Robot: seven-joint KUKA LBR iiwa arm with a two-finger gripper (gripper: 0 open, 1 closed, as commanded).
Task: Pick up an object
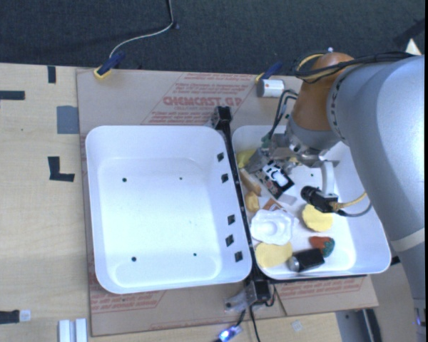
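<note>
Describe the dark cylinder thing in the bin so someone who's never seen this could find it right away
Start at the right white bin, the one the arm reaches into. Go to its near edge, at the bottom of the view. The dark cylinder lies there on its side, between a flat yellow piece and a small red and green item; it is the only black, tube-shaped thing there.

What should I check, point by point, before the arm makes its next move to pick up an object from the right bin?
1. Gripper is over the right bin: ok.
2. Objects within reach: ok, a white lump, a yellow disc and a black cylinder lie there.
3. Object between the fingers: cannot tell, the clutter under the wrist hides it.
4. One object singled out: not ok, the items near the gripper are crowded against the divider wall.
5. Left bin is free to receive: ok.
</note>
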